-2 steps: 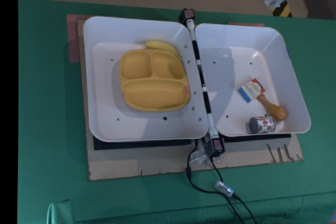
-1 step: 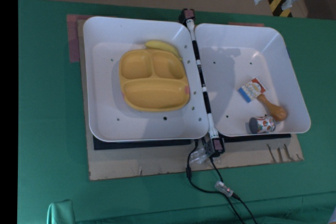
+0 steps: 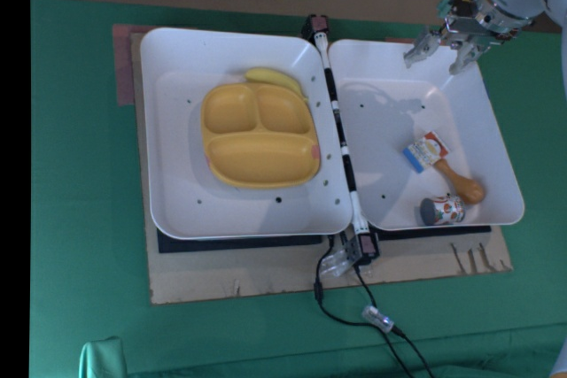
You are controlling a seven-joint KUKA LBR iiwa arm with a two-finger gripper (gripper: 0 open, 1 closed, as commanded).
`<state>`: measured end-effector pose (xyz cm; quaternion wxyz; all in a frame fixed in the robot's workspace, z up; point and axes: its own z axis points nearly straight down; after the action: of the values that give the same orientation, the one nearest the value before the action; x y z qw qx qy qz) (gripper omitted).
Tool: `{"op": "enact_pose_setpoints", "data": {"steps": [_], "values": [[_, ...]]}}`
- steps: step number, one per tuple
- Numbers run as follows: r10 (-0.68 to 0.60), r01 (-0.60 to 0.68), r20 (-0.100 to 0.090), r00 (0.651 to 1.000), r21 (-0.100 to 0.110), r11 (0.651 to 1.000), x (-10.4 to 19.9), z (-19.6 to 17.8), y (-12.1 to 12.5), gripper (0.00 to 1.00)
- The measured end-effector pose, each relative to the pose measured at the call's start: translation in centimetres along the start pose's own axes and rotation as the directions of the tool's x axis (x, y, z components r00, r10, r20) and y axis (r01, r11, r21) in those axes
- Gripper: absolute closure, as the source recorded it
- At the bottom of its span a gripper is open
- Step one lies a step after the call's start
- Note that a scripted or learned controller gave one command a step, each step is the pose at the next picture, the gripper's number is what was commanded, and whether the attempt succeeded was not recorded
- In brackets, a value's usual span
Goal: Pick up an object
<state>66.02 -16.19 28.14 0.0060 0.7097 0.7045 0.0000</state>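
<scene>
The gripper (image 3: 446, 55) hangs over the far edge of the right bin (image 3: 381, 66) with its fingers spread apart, holding nothing; well apart from it, a wooden-handled tool (image 3: 446, 165) and a small printed cup (image 3: 442, 210) lie near the bin's near right corner

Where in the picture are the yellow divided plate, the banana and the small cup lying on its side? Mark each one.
yellow divided plate (image 3: 260, 157), camera view, on its large lower compartment.
banana (image 3: 275, 79), camera view, on its visible middle, behind the plate's far rim.
small cup (image 3: 444, 210), camera view, on its printed side wall.
</scene>
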Motion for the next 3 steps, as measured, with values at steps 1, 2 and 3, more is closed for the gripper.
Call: {"op": "enact_pose_setpoints", "data": {"steps": [1,2,3], "values": [[-0.001,0.001,-0.004,1.0,-0.003,1.0,0.9,8.8,-7.5,0.0],[0.0,0.0,0.002,1.0,-0.013,1.0,-2.9,9.3,-12.8,0.0],[-0.001,0.001,0.002,1.0,-0.012,1.0,-2.1,9.3,-10.2,0.0]]}}
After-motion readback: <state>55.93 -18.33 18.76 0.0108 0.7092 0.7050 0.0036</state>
